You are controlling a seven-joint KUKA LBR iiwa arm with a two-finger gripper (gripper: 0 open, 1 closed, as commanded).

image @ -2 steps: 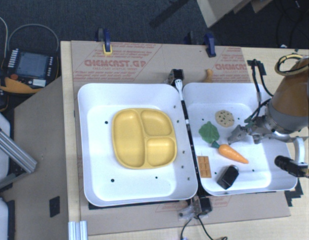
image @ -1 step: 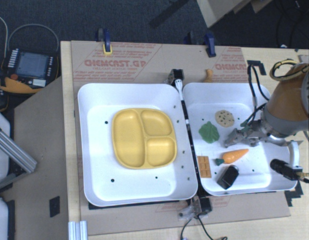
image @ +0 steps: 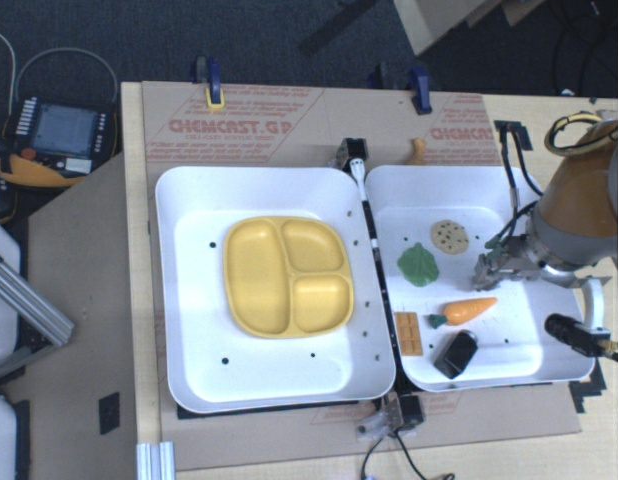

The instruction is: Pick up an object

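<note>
The right bin (image: pixel 519 196) holds a round speckled cookie (image: pixel 449 235), a green leafy piece (image: pixel 418 265), an orange carrot (image: pixel 466 311), a black block (image: pixel 455 354) and a brown wafer (image: pixel 408 333). My gripper (image: pixel 487 271) is low over the right bin, just above and to the right of the carrot's thick end and right of the green piece. I see nothing held in it. The grey arm with its orange band (image: pixel 579 193) covers the bin's right side.
The left bin (image: pixel 189 298) holds a yellow divided plate (image: pixel 287 274). A black rail (image: pixel 370 238) runs between the bins. Cables (image: pixel 512 163) hang by the right bin's far corner. A handheld controller (image: pixel 61 133) lies off the bench at left.
</note>
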